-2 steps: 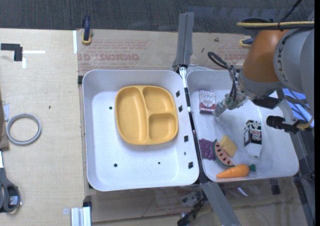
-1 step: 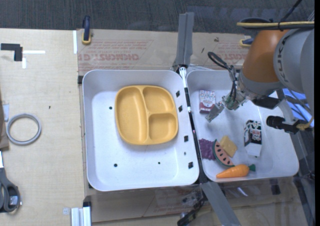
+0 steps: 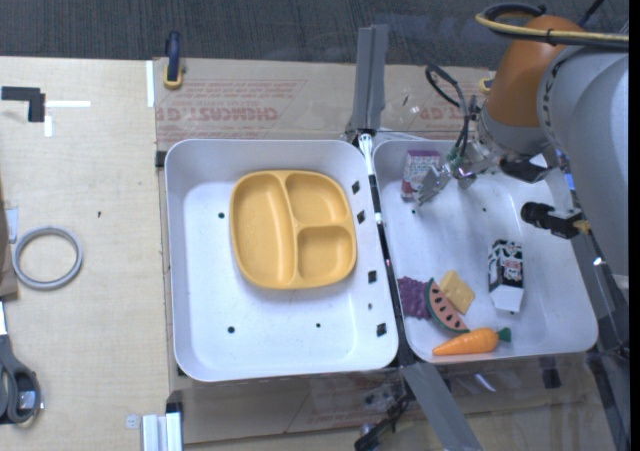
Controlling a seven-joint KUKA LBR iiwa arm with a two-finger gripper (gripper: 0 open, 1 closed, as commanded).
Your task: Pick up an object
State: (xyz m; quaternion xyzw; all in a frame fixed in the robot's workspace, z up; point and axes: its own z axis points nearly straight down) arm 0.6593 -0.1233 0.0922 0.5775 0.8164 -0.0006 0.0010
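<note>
Overhead view as I see it from my remote station. The gripper [image 3: 432, 185] sits low over the far left part of the right bin [image 3: 560, 334], its tip just beside a small purplish-and-white packet [image 3: 418, 167] that lies against the bin's far wall; I cannot make out whether they touch. The other loose objects lie well apart from it along the near side: a milk carton [image 3: 507, 276], a watermelon slice [image 3: 447, 307], a yellow cheese wedge [image 3: 458, 289], a bunch of purple grapes [image 3: 412, 293] and a carrot [image 3: 467, 342]. I cannot tell how wide the gripper stands, since its tip is small, metallic and blurred against the white floor, and nothing is visibly clamped in it. The left bin [image 3: 200, 319] holds a yellow divided plate [image 3: 293, 229]. The grey arm [image 3: 590, 99] is cut off at the frame's right side.
</note>
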